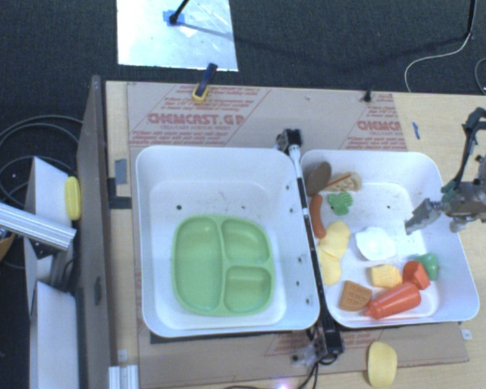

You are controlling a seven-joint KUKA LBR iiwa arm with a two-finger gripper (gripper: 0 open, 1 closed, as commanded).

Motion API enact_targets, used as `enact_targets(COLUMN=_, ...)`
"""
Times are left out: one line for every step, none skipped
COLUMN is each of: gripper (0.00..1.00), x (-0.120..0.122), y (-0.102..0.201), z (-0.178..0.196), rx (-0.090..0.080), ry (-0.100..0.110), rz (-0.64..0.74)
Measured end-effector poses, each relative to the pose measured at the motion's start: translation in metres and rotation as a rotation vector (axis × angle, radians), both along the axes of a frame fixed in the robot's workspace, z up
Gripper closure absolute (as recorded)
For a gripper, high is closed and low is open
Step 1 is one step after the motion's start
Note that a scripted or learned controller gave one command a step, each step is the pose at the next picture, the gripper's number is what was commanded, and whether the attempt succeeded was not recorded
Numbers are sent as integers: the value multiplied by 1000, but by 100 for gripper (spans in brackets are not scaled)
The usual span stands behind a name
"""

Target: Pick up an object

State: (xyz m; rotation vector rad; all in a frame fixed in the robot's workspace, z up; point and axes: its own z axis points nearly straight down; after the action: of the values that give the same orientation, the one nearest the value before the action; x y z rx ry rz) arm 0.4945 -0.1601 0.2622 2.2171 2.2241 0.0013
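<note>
The right bin holds several toy foods. Among them are a white piece, a yellow cheese block, an orange carrot, a red piece with a green top, a brown cracker, yellow pieces, a red sausage, a green broccoli, a toast slice and a brown piece. My gripper reaches in from the right over this bin. It is just up and right of the white piece and I see nothing in it.
The left bin holds a green divided plate. A yellow toy lies on the bench in front of the right bin. A metal clip strip runs between the bins. Cables hang at the right edge.
</note>
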Motion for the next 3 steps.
enact_targets(gripper=0, x=32, y=-48, z=-80, rx=-2, ry=-3, rz=-3)
enact_targets(gripper=0, x=8, y=-46, z=-180, rx=1, ry=0, rz=-3)
enact_targets(gripper=0, x=51, y=18, z=-177, rx=-1, ry=-4, rz=5)
